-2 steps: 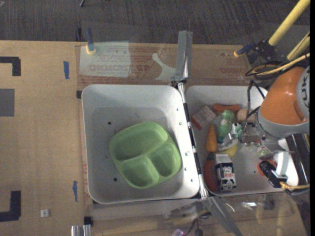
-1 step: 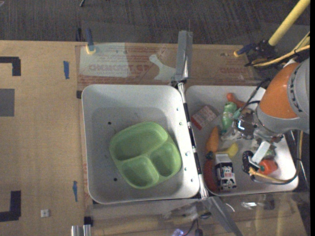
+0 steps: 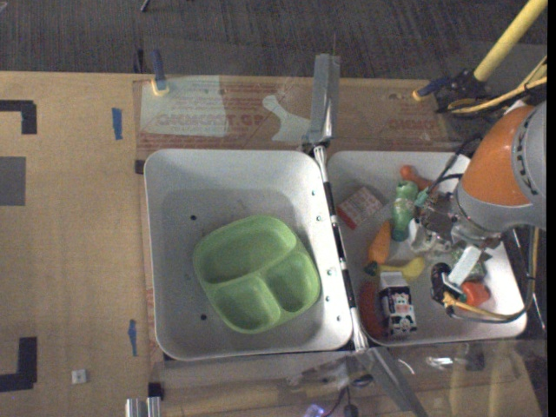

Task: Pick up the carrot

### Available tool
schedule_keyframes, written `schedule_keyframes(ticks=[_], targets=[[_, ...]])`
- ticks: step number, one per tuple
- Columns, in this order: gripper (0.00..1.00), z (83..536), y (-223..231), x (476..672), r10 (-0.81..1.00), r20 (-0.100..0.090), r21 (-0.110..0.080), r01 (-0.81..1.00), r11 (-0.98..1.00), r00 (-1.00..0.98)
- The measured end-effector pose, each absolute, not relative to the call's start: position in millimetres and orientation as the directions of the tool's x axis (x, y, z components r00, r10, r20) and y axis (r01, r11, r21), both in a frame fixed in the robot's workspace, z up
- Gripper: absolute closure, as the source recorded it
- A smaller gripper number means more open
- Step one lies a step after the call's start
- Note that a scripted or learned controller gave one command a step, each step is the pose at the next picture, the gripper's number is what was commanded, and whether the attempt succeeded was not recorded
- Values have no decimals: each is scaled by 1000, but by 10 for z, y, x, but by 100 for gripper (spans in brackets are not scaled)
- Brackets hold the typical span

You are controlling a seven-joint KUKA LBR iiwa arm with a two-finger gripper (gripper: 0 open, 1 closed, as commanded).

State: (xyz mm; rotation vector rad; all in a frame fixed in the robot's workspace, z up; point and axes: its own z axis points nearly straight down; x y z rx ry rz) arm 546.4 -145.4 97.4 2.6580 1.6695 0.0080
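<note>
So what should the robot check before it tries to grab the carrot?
1. Carrot in sight: ok. The carrot lies in the right bin, near its left side.
2. Claw over the carrot: not ok. The claw sits to the carrot's right.
3. Claw open or shut: cannot tell.
4. Room around the carrot: not ok. The green bottle is close on its right, and the small milk carton lies just below it.
5. Carrot's top free: ok, nothing lies on it.
6. Green tray out of the way: ok, it sits in the left bin.
</note>
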Motion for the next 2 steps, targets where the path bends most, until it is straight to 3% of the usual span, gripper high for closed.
schedule_keyframes(ticks=[1, 2], targets=[[100, 1890, -1046, 5207, 913, 0, -1, 913, -407, 407], [100, 1836, 78, 4878, 939, -1, -5, 939, -344, 344]])
